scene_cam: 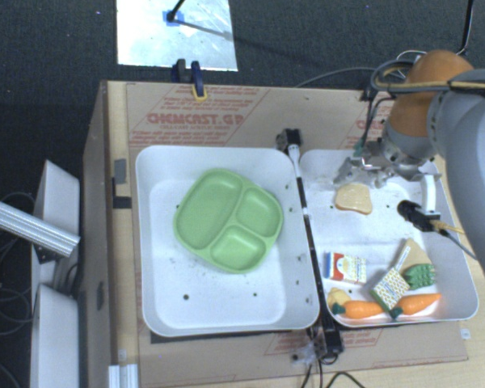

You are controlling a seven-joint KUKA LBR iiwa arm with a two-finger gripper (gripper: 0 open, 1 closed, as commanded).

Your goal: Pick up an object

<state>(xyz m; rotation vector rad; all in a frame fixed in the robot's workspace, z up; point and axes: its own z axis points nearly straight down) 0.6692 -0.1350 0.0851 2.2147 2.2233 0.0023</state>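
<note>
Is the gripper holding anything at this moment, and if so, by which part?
Nothing is visibly held. The gripper sits at the far end of the right bin, just above the bread slice, which lies flat on the bin floor.

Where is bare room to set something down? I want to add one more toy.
Bare floor rings the green plate in the left bin, widest at its near edge. The right bin is bare mid-floor, between the bread slice and the crowded near-edge toys.
</note>
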